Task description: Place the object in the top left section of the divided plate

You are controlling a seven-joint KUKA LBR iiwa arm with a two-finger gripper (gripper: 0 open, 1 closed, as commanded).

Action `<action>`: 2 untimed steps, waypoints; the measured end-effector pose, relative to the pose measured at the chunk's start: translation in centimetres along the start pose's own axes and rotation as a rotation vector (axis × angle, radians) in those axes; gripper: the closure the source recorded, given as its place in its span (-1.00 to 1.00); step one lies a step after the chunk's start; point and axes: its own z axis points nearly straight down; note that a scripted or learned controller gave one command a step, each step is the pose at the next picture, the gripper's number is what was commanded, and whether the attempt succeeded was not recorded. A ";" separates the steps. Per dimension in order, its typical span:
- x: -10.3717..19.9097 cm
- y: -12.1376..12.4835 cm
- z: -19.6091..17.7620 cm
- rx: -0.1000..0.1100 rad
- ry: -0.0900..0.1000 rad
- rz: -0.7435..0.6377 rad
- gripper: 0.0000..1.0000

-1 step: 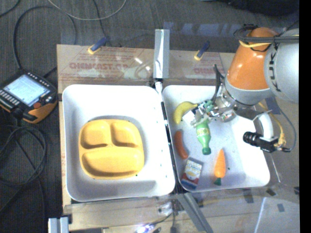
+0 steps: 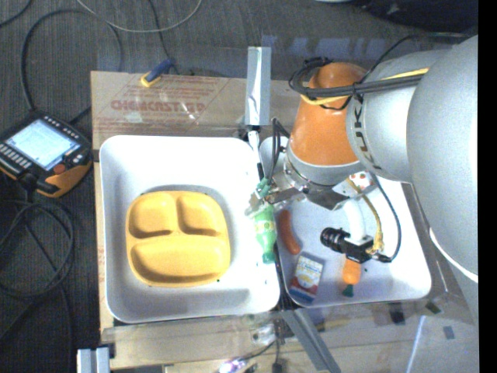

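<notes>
1. We are looking first at the grey arm (image 2: 435, 138), which is looming closest to the lens and reaching in from the right, its orange band (image 2: 330, 123) sitting just above the wrist.
2. We are seeing the hand (image 2: 264, 196) hanging over the inner wall where the two white bins meet, at the top end of a green object (image 2: 266, 231). Whether it is open, or gripping anything, we cannot tell, since the wrist is hiding that part.
3. The green object is lying along the left wall of the right bin (image 2: 404, 286), just beside a reddish sausage-shaped piece (image 2: 289, 231); we are judging it the likely thing to move, though that is only a guess.
4. Nearer the front of that bin, a small carton (image 2: 307, 275) and an orange carrot-like toy (image 2: 351, 274) are lying apart from each other.
5. The yellow divided plate (image 2: 179, 237) is sitting in the left bin (image 2: 124, 162), placed flat so its sections are facing up; the top left section (image 2: 154, 212) is holding nothing, so we are judging the placing not yet done.
6. Both bins are resting on the worktop (image 2: 155, 103).
</notes>
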 end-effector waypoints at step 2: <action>4.8 3.7 0.0 0.001 -0.005 -0.131 -1.00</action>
